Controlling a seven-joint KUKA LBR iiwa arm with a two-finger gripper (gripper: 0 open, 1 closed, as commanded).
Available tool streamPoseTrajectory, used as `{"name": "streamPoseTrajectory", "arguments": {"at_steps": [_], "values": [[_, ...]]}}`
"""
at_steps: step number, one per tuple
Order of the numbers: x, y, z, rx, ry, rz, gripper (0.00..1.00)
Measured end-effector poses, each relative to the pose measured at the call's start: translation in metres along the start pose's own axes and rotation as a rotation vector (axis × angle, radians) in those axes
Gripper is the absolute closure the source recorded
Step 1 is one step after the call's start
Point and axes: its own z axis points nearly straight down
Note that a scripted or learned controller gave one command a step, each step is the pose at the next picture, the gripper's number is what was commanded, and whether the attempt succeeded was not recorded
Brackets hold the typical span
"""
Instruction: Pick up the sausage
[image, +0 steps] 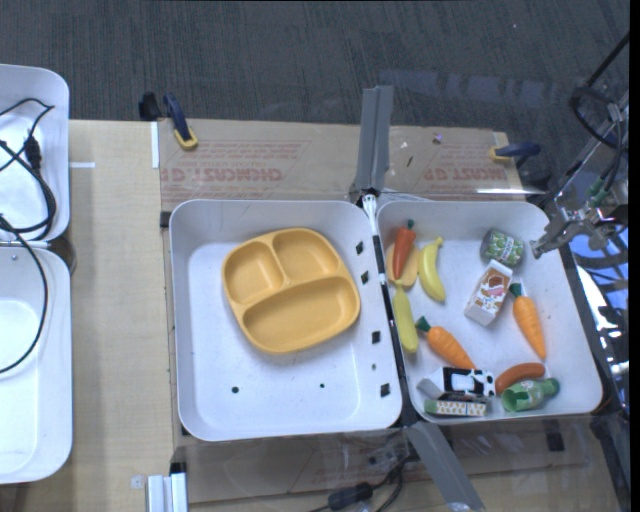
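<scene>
A reddish-brown toy sausage (520, 376) lies at five o'clock in the right shallow white bin (583, 340), touching a green plastic bottle (529, 395).

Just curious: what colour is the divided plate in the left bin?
Yellow-orange plate, clearest in the camera view.

Red-brown sausage (520, 376), R bin, front-right.

A robotics laboratory test bench. Two shallow white bins (190, 330) sit side by side on a wooden benchtop (110, 300), over cardboard sheeting (270, 160) fixed at the far edge by blue clamps (178, 120). Toy plastic foods (440, 345) fill the right bin; a yellow divided plate (290, 290) lies in the left. Black cables (30, 190) trail at far left; grey carpet (300, 50) lies beyond.
</scene>
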Motion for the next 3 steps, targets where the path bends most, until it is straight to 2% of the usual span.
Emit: {"name": "streamPoseTrajectory", "arguments": {"at_steps": [1,2,3], "values": [[0.042,-0.016,0.166,0.003,0.003,0.071,0.00],[0.065,0.017,0.219,0.002,0.002,0.006,0.00],[0.035,-0.045,0.160,0.001,0.002,0.084,0.00]]}}
